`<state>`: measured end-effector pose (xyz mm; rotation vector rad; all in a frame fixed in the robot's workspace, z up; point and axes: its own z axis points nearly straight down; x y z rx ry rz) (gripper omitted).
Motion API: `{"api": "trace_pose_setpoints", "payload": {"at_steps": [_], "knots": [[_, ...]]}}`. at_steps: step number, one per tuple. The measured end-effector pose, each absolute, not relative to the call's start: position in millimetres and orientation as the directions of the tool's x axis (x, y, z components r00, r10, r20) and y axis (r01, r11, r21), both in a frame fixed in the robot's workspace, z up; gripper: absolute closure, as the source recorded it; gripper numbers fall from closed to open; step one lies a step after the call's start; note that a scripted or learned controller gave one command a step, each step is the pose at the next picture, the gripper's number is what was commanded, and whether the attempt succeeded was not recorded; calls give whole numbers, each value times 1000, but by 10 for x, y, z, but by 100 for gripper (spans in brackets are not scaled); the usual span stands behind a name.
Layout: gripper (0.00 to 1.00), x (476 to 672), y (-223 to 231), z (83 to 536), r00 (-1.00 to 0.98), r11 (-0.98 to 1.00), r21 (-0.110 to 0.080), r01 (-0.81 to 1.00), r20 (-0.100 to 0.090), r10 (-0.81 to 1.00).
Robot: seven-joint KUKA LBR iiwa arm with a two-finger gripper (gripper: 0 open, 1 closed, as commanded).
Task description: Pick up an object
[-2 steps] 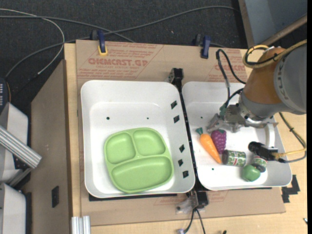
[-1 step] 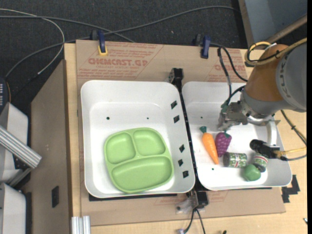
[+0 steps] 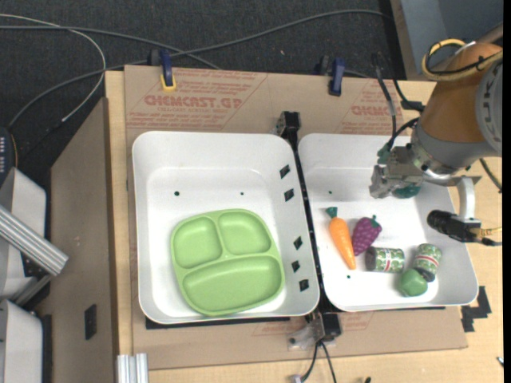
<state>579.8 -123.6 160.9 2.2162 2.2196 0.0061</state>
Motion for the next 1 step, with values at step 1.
{"api": "trace_pose_setpoints", "payload": {"at_steps": [1], "knots": [[100,5764,-1314,2096,0,0,5,1000,-1,1000]]}}
